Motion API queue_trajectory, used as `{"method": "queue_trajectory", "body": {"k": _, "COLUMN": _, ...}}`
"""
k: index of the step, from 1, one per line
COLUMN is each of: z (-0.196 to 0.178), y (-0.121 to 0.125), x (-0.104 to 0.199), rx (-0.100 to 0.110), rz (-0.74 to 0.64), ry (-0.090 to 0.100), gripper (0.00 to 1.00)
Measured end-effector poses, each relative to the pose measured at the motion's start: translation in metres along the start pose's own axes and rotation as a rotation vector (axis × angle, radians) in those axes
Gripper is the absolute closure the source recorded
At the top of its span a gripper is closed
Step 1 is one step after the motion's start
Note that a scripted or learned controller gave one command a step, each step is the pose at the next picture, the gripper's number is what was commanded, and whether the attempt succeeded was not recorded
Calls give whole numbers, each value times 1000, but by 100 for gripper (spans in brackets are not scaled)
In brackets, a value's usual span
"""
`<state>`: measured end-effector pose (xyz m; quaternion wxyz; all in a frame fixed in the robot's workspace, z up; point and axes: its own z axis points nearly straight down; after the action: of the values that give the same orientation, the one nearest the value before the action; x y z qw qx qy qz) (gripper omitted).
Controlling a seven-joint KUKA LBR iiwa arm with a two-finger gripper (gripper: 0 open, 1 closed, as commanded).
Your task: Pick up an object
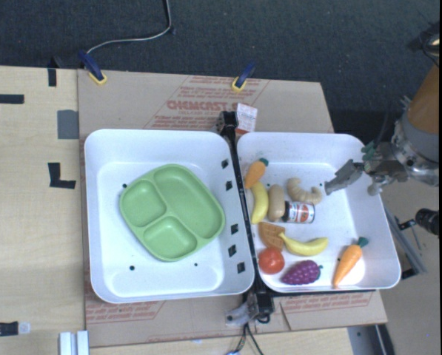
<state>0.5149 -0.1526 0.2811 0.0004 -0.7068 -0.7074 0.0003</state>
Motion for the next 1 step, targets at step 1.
{"method": "queue_trajectory", "body": {"k": 1, "z": 79, "y": 76, "x": 4, "rx": 1, "rz": -1, "ry": 0, "gripper": 0}}
